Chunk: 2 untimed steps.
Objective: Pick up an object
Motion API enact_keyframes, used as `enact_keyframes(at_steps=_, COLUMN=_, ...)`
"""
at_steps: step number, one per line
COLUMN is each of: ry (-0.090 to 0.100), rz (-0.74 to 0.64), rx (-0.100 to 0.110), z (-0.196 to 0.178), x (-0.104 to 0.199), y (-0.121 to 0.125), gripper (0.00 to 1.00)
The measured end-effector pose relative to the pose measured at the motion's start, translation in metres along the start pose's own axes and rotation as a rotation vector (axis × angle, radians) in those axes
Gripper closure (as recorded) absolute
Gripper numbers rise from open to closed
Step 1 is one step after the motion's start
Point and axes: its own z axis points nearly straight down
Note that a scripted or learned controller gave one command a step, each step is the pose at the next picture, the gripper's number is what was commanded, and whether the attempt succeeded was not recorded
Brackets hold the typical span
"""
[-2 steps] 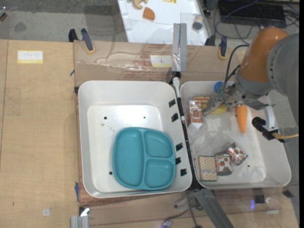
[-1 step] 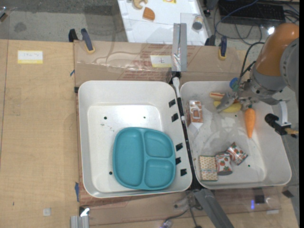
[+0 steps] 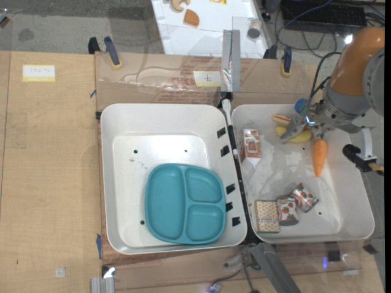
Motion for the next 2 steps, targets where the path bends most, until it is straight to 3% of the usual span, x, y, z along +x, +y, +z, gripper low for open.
enact_keyframes(at_steps=1, ry=-0.009, rz=-0.007, rx=-0.040, z=-0.0986, x=0.0405, y=0.0065, gripper=1.00)
enact_keyframes(at_steps=2, ry=-0.009, rz=-0.007, rx=-0.038, z=-0.0973, x=0.0408, y=0.0061, gripper=0.00)
